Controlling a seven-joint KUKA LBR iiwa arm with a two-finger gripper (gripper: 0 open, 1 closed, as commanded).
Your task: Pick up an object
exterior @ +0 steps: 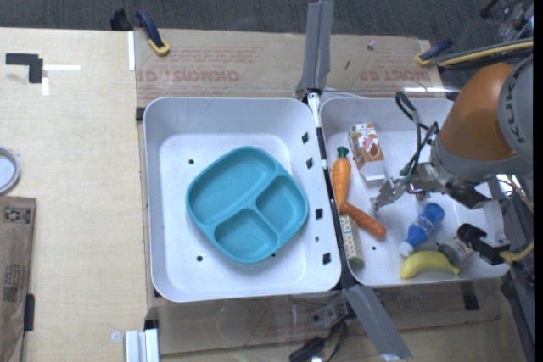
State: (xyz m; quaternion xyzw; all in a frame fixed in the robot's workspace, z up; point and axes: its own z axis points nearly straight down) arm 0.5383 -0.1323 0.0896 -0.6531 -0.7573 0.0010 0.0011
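Camera view, right bin (501,271): jaws (386,197) slightly parted, gripping nothing, poised between carton (366,150), carrot (341,180) and bottle (422,227).

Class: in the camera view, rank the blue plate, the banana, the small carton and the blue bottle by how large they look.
1. blue plate
2. banana, small carton: too alike to rank
3. blue bottle

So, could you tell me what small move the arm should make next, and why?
Probably lower the gripper a little toward the lower carrot. It sits in the right bin just above and right of that carrot, with nothing visible between its fingers.
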